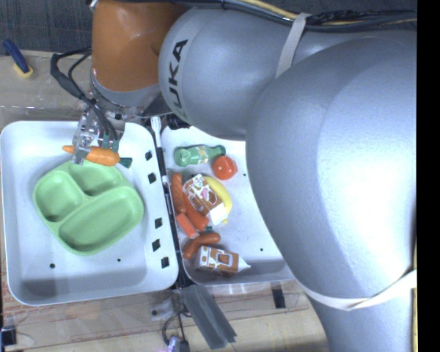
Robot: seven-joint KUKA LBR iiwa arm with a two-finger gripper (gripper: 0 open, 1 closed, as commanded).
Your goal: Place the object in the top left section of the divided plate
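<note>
Jaws (95,139) clamped on a carrot (94,155), fingers down at either side of it near its middle; carrot lying crosswise, orange, green stub at the right end, poised at the far rim of the plate (88,207), over the edge of the upper sections; cannot tell whether touching the rim or just above it. Plate green, three-part, two small sections at the far side and one large at the near, resting in the left bin (22,270). Above the jaws, orange band (128,39) and grey arm (315,160), bulking over the right half of the scene and hiding part of the right bin (260,259). In the right bin: green bottle (198,155) at the far end; red tomato (224,168) just beside it; banana (218,193) and small carton (202,193) mid-bin, touching; sausages (185,215) along the left wall; another carton (218,259) at the near end. Blue-handled tool (16,56) on the worktop (37,86), far left, well apart from the bins.
</note>
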